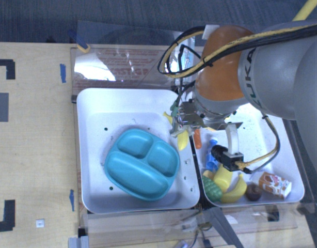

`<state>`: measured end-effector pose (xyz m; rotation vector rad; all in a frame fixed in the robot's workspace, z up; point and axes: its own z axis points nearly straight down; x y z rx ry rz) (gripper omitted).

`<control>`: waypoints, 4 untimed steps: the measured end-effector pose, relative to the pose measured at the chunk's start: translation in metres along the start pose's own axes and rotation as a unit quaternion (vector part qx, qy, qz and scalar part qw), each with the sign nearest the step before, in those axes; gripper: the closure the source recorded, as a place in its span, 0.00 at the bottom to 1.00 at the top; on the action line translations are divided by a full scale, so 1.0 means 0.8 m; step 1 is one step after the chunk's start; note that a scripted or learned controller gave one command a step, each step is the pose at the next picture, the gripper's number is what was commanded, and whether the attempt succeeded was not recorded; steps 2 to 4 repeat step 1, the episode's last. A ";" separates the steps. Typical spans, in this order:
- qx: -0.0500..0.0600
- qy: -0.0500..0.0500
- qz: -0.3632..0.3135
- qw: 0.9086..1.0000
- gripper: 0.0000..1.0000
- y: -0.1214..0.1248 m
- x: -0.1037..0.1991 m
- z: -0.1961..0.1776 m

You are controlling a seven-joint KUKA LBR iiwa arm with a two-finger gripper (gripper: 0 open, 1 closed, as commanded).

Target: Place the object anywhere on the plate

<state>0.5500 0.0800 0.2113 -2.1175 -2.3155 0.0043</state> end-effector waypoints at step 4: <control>-0.001 0.000 0.001 1.000 0.00 0.001 -0.002 -0.002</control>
